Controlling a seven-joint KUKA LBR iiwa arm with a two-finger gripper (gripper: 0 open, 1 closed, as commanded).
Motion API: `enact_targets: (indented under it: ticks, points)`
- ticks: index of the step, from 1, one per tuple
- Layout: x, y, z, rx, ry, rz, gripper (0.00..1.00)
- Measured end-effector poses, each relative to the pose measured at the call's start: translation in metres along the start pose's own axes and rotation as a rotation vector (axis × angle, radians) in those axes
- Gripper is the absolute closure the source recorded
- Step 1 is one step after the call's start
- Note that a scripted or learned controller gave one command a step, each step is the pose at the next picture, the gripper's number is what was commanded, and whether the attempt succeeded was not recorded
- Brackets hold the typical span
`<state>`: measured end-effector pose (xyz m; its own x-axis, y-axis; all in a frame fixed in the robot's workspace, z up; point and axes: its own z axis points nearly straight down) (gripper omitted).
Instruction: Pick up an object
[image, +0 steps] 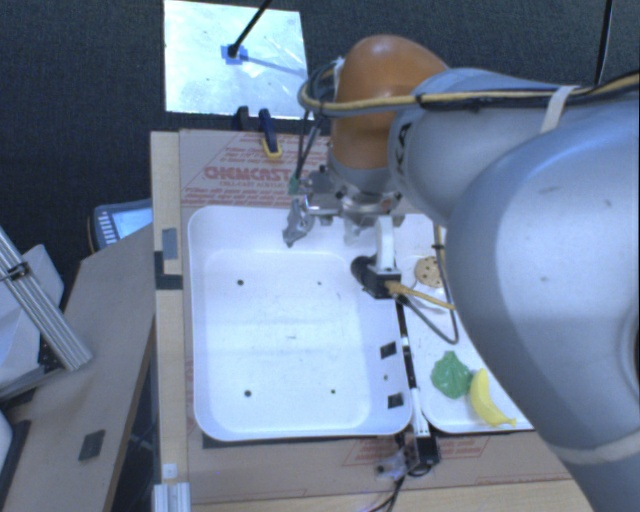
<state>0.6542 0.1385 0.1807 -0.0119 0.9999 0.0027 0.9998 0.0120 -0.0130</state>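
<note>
Nearest the camera, in the right-hand shallow white plastic bin, lie a small yellow banana-shaped toy and a crumpled green leafy piece, touching, well below and to the right of the tool. Farther back, a round tan disc sits to the tool's right. The tool hangs over the left white bin's far rim, apparently gripping nothing; whether it is open, I cannot tell.

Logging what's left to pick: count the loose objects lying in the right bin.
3: a green object and a yellow banana near the front, a tan round piece farther back. The arm may hide more.
</note>
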Motion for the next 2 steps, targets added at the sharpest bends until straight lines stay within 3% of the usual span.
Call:
enact_targets:
  ticks: [1, 2]
  points:
    - [-0.024, 0.015, 0.005, -0.015, -0.002, 0.013, 0.00]
    - [-0.073, 0.014, -0.086, -0.024, -0.004, 0.014, 0.00]
